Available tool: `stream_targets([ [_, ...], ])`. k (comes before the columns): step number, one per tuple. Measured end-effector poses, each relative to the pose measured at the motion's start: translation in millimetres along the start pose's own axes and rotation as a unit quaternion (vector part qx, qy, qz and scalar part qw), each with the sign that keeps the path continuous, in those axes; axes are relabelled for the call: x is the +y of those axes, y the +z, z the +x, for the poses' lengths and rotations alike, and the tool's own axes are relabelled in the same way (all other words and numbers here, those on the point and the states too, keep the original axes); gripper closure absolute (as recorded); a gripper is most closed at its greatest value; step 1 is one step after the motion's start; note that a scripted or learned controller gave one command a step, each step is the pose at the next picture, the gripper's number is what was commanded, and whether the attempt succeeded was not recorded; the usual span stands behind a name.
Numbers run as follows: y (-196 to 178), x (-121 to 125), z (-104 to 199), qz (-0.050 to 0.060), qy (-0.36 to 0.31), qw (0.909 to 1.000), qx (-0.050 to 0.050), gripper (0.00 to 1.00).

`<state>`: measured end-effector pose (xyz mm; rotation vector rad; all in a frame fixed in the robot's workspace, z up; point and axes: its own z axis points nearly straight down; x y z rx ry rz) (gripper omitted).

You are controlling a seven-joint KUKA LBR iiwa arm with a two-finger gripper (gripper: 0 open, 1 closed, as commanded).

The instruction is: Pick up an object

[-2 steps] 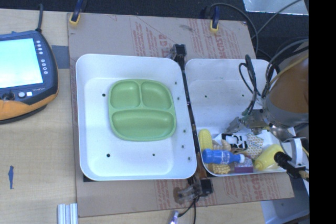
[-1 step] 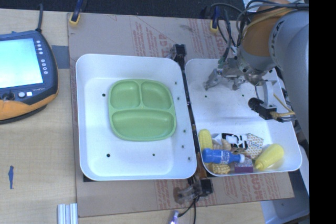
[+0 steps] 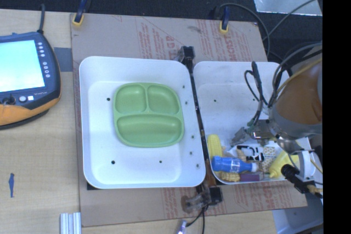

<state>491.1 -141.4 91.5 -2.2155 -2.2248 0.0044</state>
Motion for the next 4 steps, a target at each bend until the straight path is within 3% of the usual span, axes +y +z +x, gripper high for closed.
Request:
stream_targets([
  [1,-1,130,-39,-0.001,0.001,1.0,0.0,0.0],
  [2,-1,158,43,-0.001,-0.001,1.0,0.001,0.0],
  [3,-102,166,89,-0.001,-0.001,1.0,0.001,0.0],
  [4,-108,162,-9,-0.001,0.002,1.0,0.0,0.0],
])
